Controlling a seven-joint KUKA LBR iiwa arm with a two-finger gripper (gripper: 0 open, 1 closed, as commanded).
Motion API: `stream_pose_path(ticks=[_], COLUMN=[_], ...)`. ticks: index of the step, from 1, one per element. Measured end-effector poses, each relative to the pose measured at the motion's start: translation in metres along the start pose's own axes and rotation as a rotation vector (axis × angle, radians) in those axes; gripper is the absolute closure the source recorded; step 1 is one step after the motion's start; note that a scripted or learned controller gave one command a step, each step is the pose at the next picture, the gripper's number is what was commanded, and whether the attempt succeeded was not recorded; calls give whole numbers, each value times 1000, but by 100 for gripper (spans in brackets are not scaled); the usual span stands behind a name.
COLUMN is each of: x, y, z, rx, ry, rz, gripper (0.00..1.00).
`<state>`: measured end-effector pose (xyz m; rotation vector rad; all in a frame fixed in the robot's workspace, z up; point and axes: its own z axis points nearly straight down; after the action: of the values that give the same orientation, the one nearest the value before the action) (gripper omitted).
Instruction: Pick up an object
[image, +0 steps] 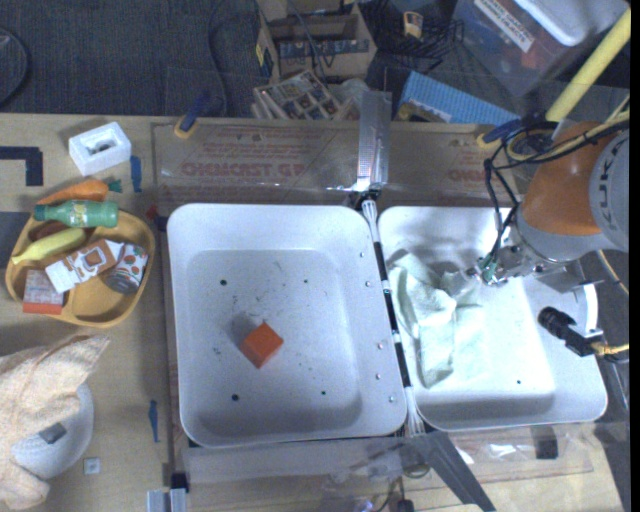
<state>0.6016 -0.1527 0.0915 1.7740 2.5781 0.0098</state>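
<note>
Reaching into the right bin (580, 400) from the right, with the gripper (468, 276) sitting at the upper edge of a crumpled white cloth (437, 325), touching it or hanging just above it, impossible to say which. Not being able to tell whether the claw is released or clenched, blurred as it is against the pale folds. Judging the cloth to be the target, lying along that bin's left wall, with the other candidate, an orange block (263, 344), resting alone near the middle of the left bin (190, 250), well apart. Doing this step well probably meaning coming down onto a raised fold rather than a flat stretch, pressing close to the bin floor before closing, then lifting straight and slowly, keeping the limp fabric from slipping out or snagging on the divider (385, 300) between the bins. Minding, too, the loose cables (497, 200) hanging near the wrist.
</note>
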Motion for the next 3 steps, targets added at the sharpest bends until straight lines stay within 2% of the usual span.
stream_pose_path(ticks=[1,2,3], x=[13,20,20], y=[49,79,82], z=[0,1,-11], rx=[-1,9,1], ry=[-3,-2,-4], rz=[-123,-37,-39], gripper=[0,0,100])
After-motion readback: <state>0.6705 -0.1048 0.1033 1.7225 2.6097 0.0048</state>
